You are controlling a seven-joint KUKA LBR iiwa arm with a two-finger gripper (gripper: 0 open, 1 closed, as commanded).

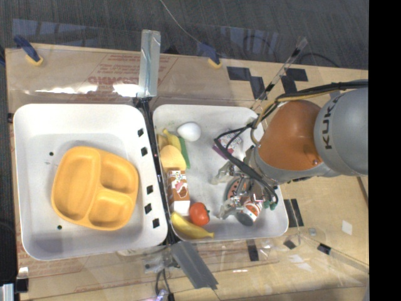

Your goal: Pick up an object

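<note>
My gripper (235,192) is low in the right bin (207,115), near its front right corner, under the orange wrist band (285,140). A red and white can (252,211) lies just beneath and in front of it, partly covered by the gripper. Along the bin's left wall sit a white egg (188,131), a yellow and green corn-like piece (170,140), a yellow block (173,159), a brown carton (180,187), a red tomato (199,214) and a banana (192,230).
The left bin (37,124) holds a yellow divided plate (94,185). A black divider (150,168) runs between the bins. Cables (282,80) trail from the arm over the bench at the back right.
</note>
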